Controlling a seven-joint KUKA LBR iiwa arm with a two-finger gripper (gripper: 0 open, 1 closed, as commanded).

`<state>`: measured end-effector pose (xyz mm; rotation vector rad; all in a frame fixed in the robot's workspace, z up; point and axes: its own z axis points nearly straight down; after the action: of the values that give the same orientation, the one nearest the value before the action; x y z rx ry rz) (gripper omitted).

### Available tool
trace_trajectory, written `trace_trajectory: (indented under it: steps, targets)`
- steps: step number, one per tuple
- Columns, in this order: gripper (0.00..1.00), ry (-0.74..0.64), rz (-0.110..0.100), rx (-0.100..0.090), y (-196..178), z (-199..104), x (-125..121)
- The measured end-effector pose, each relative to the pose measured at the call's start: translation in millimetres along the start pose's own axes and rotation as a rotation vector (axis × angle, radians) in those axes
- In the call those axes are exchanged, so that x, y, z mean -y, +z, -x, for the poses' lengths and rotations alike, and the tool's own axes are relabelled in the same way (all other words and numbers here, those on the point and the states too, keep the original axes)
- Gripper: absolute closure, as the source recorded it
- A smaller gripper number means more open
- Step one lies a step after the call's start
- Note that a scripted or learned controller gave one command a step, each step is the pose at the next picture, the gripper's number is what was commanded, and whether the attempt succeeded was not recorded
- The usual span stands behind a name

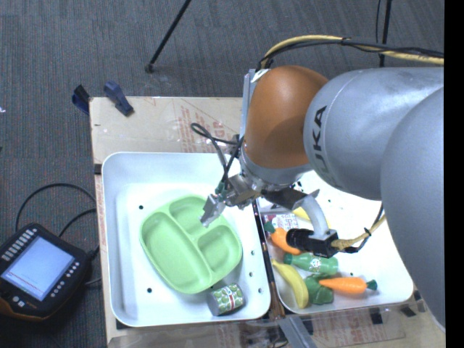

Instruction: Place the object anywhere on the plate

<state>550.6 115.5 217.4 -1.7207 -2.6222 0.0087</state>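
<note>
Small can [227,298]: lying on its side at the near edge of the left bin, just beside the plate's near-right rim; green and white label with red marks, grey end facing near-left.
Plate [174,256]: pale green, three compartments, rounded corners; flat in the middle of the left bin, turned at a slant.
Left bin [119,230]: shallow, white, holding plate and can.
Right bin [395,281]: white, partly hidden under the arm.
Toys in right bin: yellow banana [293,283] nearest, green piece [317,290] beside it, orange carrot [346,285] with green tip to the right; green bottle [315,264] just behind; another orange carrot [279,238] at the left wall, part hidden behind a black clamp.
Pincer [212,210]: hanging over the far-right compartment of the plate, grey fingers pointing down-left; nothing seen between them; open or closed, cannot tell from this angle.
Arm [377,133]: grey, large, entering from the right, orange band [279,118] above the wrist, covering the seam between the bins.
Cables: black and yellow, looping off the wrist.
Bench [167,118]: brownish board, bare strip showing beyond the bins.
Blue clamps [116,96]: at the far-left corner of the bench.
Pendant [40,270]: grey handheld with lit screen, on the floor at the left.
Floor [87,35]: dark carpet; thin black stand leg farther off.
</note>
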Motion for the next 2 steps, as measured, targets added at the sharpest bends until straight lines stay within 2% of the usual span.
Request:
trace_trajectory:
  steps: [1,2]
  targets:
    - [0.00,0.040,0.004,0.001,122.4,-68.7,50.8]
    - [0.00,-0.050,0.006,-0.002,129.4,-35.0,36.5]
